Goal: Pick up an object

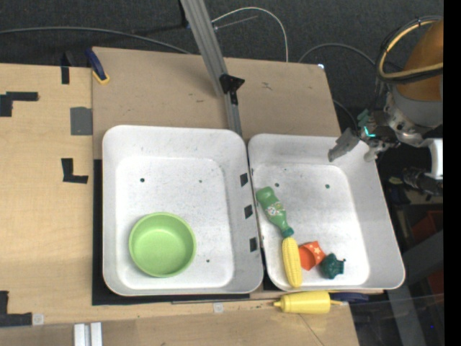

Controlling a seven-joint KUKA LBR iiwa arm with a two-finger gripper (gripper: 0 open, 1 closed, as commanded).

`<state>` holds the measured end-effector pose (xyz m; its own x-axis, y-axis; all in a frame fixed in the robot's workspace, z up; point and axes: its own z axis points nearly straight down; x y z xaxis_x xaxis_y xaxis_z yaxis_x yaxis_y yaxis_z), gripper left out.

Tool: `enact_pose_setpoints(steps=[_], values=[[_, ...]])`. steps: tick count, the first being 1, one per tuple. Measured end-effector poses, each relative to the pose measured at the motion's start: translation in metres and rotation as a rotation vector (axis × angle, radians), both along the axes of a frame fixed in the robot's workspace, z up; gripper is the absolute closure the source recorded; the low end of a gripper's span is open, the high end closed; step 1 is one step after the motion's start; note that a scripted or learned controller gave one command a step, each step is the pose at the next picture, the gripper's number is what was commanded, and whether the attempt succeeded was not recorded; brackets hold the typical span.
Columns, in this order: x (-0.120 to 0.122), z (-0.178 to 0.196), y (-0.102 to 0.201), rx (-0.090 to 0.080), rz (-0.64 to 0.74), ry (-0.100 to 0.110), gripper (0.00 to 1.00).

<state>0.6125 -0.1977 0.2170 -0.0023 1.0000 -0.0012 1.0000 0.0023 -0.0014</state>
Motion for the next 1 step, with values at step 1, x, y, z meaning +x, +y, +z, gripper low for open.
enact_pose_setpoints(steps=[1], values=[[-0.0035, -0.0438, 0.0007, 0.000, 0.000, 0.004, 0.00]])
